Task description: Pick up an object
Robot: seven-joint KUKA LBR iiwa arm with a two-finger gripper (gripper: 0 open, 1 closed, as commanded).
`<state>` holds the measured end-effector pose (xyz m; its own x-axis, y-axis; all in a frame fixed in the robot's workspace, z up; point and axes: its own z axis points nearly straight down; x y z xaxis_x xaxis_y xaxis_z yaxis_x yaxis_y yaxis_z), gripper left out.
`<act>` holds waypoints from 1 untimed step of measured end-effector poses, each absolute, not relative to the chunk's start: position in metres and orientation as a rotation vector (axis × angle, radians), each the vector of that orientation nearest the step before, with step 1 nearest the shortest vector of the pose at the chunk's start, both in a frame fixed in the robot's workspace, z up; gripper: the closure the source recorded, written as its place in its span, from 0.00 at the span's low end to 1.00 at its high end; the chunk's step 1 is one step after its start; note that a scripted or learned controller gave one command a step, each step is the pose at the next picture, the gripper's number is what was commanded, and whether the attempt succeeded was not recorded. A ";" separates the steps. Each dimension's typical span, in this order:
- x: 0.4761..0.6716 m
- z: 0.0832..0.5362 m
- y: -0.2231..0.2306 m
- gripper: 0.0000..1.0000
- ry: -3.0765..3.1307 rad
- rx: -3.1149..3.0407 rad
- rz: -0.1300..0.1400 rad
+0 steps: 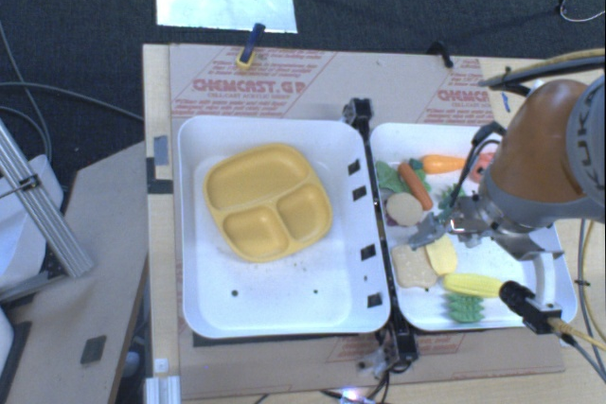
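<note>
My gripper (431,228) hangs low over the right bin (398,142), just above the gap between a beige round piece (404,208) and a slice of toy bread (414,267). A yellow wedge (441,254) lies right beside it. Farther back lie a red sausage (415,184), an orange carrot (441,164) and a green leaf (388,177). A yellow corn cob (473,285) and a green ridged piece (464,307) sit near the front edge. I see nothing held in the gripper. The arm hides the bin's right part.
The left bin (189,232) holds a yellow divided plate (268,201) in its back half. A black hinge strip (371,213) runs between the two bins. A blue and yellow tool (250,46) lies on the cardboard behind them.
</note>
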<state>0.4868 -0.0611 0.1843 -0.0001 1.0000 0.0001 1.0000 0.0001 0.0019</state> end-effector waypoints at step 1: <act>0.487 0.082 -0.109 0.00 2.216 2.225 0.004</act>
